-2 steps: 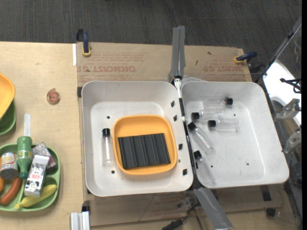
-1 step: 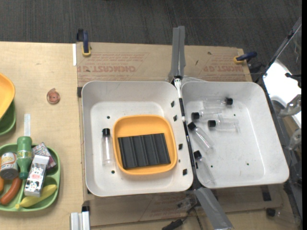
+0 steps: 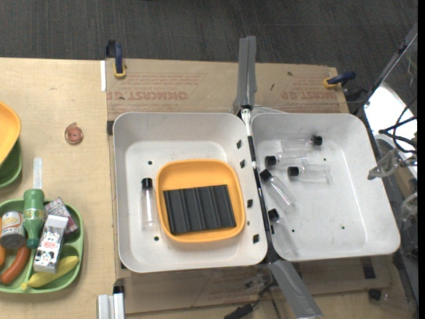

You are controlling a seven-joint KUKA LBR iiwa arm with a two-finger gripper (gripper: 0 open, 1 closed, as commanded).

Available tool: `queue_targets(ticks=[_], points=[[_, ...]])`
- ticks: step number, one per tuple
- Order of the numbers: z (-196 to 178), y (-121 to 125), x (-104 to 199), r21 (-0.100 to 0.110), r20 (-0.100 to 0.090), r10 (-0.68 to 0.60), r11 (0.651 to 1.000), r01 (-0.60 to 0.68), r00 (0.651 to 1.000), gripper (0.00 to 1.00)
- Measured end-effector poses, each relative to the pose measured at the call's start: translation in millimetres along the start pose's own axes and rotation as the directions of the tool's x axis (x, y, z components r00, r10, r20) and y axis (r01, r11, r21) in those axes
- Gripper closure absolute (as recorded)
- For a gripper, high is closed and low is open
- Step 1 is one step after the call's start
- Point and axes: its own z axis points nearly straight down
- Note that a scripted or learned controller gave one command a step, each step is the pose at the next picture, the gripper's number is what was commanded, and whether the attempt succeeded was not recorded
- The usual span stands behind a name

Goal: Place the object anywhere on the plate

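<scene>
The black ridged block [image 3: 200, 209] lay on the orange plate [image 3: 199, 169], mid left bin [image 3: 126, 178]; a vial [image 3: 147, 201] lay beside its left rim. Gripper state could not be told.

Over at three o'clock, by the frame's edge, a small pale grey metal piece [image 3: 384, 167] juts out, thin and angular, with a dull shine. Just above it thin black cables [image 3: 397, 133] curl in loose loops. Whether these belong to the robot, I cannot tell from here.
</scene>
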Motion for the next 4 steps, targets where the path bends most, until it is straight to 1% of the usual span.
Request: queue_targets(ticks=[1,2,3,4], points=[[-91.2,-5.6,-14.4,0.002,0.002,-0.025,1.0,0.025,1.0,0.0],[-100.1,-6.4,-15.9,0.003,0.006,-0.021,1.0,0.021,1.0,1.0],[-100.1,-6.4,-15.9,0.003,0.006,-0.022,1.0,0.022,1.0,0.0],[-109.3,-7.1,-17.6,0.004,0.011,-0.018,1.0,0.018,1.0,1.0]])
